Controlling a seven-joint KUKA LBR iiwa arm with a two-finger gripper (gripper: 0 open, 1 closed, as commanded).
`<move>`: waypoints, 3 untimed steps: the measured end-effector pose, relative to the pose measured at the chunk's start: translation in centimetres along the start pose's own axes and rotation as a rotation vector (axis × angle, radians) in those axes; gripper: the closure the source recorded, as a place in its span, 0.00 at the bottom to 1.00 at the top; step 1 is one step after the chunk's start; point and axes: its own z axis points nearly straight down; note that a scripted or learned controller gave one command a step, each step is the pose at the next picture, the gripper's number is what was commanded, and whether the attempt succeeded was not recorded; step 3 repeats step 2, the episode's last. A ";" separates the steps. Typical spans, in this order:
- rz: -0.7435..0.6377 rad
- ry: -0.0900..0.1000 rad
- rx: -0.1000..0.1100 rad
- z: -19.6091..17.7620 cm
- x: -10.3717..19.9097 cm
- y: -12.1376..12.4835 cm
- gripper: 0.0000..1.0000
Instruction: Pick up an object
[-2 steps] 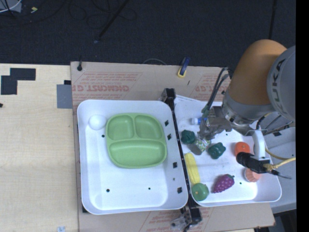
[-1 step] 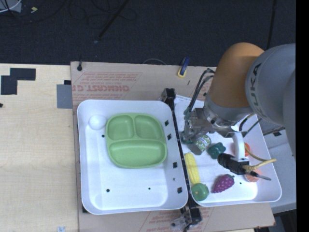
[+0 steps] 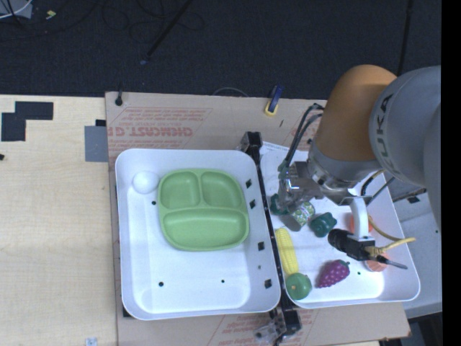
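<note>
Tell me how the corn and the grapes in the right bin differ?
The corn is yellow, long and slim, lying lengthwise beside the bin's left wall; the grapes are purple, a short bumpy cluster, lying nearer the bin's front middle. Both look like toy food and lie loose in the right bin, apart from the gripper.

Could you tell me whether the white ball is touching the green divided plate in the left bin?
Apart. The camera view shows a strip of white bin floor between the white ball and the green divided plate.

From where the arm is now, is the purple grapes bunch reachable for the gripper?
Probably yes. The grapes lie uncovered in the right bin, near the gripper; only the green ball sits close beside them.
</note>
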 end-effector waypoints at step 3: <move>-0.001 0.001 -0.003 -1.5 0.5 -0.6 1.00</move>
